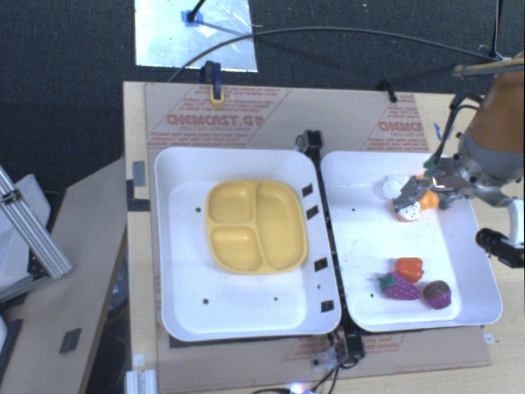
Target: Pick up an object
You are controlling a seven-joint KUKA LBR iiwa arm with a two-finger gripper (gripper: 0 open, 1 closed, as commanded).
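Observation:
My gripper [420, 194] hangs low over the upper part of the right bin [361, 302], reaching in from the right. Directly under and beside it lie a white round object [392, 187] and a small orange-and-white toy [409, 211], partly covered by the gripper. I cannot tell whether it touches either one. Nearer the front of the same bin sit an orange pepper [408, 268], a purple grape bunch [399, 287] and a dark purple-brown fruit [437, 294].
The left bin [176, 302] holds a yellow divided plate [254, 225]. A black divider with clips [321, 220] runs between the bins. The arm's body [496, 130] looms over the right bin's far right corner. A black cable crosses behind the bench.

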